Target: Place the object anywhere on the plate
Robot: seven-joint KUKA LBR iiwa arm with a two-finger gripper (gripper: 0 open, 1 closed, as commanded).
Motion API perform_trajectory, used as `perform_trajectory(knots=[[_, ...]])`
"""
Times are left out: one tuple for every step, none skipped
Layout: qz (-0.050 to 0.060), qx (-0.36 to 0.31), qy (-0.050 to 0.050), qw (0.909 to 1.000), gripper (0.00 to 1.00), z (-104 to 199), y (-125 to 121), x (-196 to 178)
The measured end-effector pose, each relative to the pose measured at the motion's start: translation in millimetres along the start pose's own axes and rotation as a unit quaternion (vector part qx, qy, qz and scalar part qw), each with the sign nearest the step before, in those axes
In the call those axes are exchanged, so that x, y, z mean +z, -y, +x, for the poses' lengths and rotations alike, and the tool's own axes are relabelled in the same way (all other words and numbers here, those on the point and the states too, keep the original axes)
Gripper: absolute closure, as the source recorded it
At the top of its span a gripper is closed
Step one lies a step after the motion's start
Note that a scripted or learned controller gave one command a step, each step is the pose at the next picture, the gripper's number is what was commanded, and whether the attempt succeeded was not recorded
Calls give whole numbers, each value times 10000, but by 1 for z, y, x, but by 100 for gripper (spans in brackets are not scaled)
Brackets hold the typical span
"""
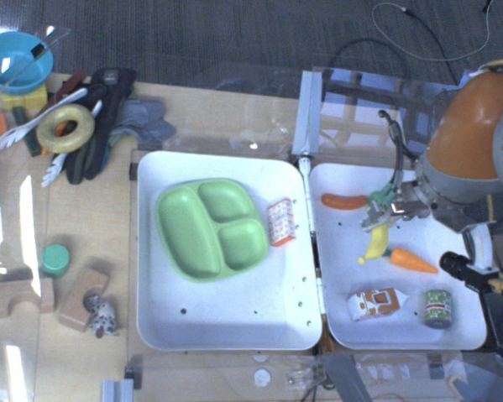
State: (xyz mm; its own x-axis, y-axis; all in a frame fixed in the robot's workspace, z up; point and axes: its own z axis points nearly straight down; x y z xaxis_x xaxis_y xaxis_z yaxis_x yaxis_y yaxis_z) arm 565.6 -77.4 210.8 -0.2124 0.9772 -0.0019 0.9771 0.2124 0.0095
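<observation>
A robot arm point(478, 132) reaches in from the right over the right bin point(471, 333), its gripper point(391, 208) poised at the top of a yellow banana point(374, 244) and just beside a green-tipped red sausage or pepper-like toy point(346, 202). The step in hand appears to be the pick: no item is seen lifted, and whether the gripper is released or clenched cannot be told from this slant. The banana looks the likeliest object, a small curved toy lying nearly upright in the view, its upper end under the gripper and its lower end next to a carrot point(414, 262). A milk carton point(374, 304) and a green can point(438, 307) lie nearer the bin's front edge. The green plate point(210, 228), divided into three compartments, sits in the left bin point(228, 321) with a small red-and-white packet point(281, 222) touching its right rim. The next move would call for a firm close on the object, a lift clear of the wall between the bins, and a carry leftward to the plate.
</observation>
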Motion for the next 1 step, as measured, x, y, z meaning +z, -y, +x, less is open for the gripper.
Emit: perform_trajectory(knots=[[20,317,-8,9995,100,83,-37,26]])
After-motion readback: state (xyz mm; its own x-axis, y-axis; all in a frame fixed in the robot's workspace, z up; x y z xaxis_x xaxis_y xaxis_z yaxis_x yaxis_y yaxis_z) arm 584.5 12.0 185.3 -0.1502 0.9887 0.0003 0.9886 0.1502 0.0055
